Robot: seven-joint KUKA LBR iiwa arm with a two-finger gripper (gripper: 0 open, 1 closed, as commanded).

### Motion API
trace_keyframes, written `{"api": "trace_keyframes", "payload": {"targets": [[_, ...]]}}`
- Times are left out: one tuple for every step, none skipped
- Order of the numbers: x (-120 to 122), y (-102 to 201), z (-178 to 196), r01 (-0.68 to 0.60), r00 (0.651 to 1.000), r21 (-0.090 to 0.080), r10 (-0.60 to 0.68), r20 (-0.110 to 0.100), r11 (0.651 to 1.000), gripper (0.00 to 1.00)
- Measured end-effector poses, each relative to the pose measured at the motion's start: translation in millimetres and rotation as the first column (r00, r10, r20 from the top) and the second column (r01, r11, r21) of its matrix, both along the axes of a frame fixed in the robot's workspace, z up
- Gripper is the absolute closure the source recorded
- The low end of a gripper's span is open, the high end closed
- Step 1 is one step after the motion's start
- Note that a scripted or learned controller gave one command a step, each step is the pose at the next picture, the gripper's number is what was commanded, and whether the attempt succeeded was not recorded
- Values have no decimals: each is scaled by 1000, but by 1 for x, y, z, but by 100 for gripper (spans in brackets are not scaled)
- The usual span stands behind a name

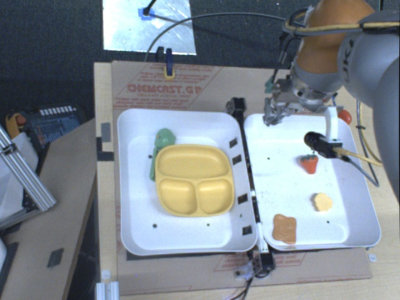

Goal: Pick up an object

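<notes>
Gripper (273, 115): over the far left corner of the right bin (281, 183); open or closed cannot be told. Nearest, right and nearer the camera: red piece (309, 163). Beyond it: yellow piece (322, 202), brown piece (284, 229). Left, in the left bin (134, 205): yellow plate (192, 180), green piece (164, 139) at its far edge.

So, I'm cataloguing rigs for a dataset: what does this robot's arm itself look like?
The arm is smooth, rounded and grey, with a bulging orange band above the wrist. Below the band it narrows to a silvery metal wrist section. Thin dark cables loop alongside it. No lettering or markings are legible on it.
</notes>
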State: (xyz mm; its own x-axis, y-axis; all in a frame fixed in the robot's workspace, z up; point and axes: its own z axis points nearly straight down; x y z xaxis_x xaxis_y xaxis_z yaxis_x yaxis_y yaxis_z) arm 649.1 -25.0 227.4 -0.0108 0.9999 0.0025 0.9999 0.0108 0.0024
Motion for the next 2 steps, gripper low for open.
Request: {"api": "trace_keyframes", "payload": {"targets": [[-13,47,3,2,1000,-1,-2,-1,1000,100],[-20,100,-8,3,1000,-1,-3,-2,1000,100]]}}
